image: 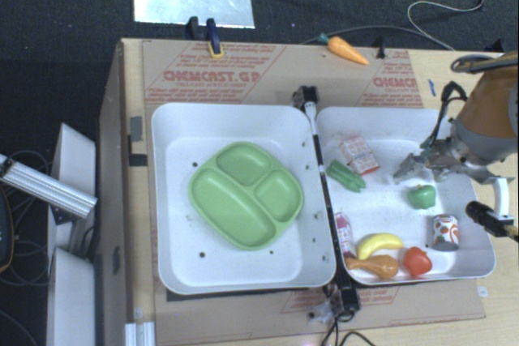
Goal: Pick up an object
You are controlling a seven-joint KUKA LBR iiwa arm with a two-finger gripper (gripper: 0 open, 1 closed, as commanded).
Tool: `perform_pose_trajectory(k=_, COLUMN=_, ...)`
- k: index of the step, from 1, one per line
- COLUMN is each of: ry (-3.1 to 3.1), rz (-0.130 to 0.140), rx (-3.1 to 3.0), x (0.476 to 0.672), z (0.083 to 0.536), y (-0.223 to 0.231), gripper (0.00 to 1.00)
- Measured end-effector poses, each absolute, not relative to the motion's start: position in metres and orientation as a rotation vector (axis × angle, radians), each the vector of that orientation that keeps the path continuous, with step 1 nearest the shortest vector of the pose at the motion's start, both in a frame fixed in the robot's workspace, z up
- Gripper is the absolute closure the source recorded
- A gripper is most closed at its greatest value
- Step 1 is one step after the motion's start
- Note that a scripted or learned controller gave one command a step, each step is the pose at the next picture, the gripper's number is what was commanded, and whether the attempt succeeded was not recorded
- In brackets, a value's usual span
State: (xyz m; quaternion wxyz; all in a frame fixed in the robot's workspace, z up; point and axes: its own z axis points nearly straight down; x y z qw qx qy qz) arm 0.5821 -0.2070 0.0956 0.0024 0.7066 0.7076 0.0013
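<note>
End effector (412, 167) hangs over the right bin (478, 259), just above the green pepper (422, 196); can't tell its state from here. Banana (379, 243) and tomato (417, 261) sit near the front edge.

Divided plate (246, 194) in left bin (174, 174), toy foods in right bin (478, 255), carrot (347, 50) behind both bins
</note>
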Motion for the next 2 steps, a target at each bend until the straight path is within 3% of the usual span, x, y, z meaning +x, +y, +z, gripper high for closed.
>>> perform_pose_trajectory(k=1, ry=2.224, rz=0.002, rx=2.216, x=0.609, z=0.085, y=-0.181, gripper=0.00)
perform_pose_trajectory(k=2, ry=2.224, rz=0.002, rx=2.214, x=0.651, z=0.085, y=-0.207, gripper=0.00)
